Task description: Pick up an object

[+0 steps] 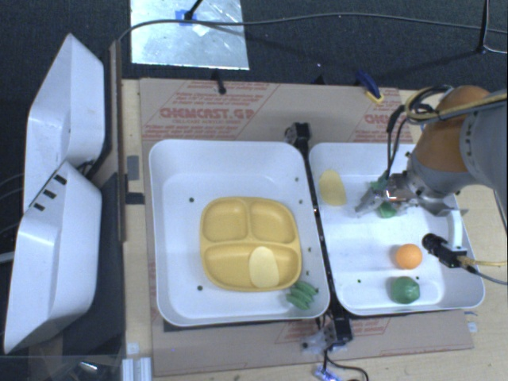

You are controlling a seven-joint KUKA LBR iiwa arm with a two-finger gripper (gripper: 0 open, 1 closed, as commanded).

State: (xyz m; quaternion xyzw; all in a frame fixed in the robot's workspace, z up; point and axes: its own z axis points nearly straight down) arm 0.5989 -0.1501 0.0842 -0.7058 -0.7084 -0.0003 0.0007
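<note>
Hovering claw (379, 199), finger state unclear, green item (388, 209) right beneath: drop straight, centre on it, avoid yellow piece (332, 187) to its left

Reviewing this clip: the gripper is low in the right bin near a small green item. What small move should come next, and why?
Probably a short straight lift, to test the grasp. The gripper sits low in the right bin, right over a small green object that peeks out beside it; whether it is held cannot be told. The orange ball, green ball and pale yellow piece lie apart, so rising should disturb nothing.
</note>
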